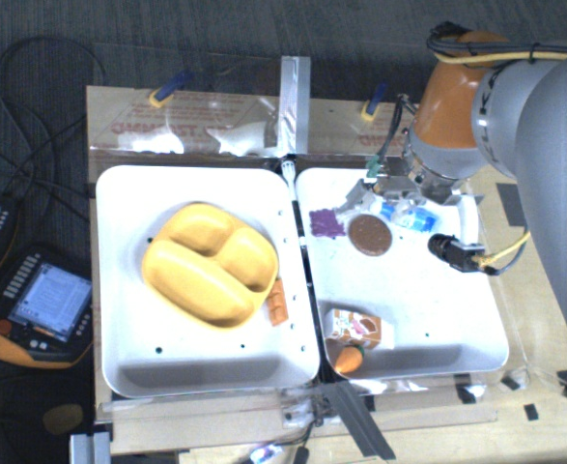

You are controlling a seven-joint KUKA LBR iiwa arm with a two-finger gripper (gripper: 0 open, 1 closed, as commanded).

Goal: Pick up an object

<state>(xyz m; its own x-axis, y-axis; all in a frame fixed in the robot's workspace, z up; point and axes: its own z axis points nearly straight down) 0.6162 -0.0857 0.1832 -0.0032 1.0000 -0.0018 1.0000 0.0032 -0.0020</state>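
Gripper [399,204] low over right bin [476,351], near disc [370,235] and purple piece [326,223], for a pick; grip state unclear.

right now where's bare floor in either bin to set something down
Right bin: open middle and right, between the brown disc and the carton. Left bin: only margins around the yellow bread-shaped object, widest along its near edge. Crowded by the gripper and purple piece.

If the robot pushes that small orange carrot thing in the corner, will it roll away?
Probably only a little. The carrot looks rounded and tapered, so it may roll in a curve. It lies against the right bin's front wall beside a small carton, which would likely stop it.
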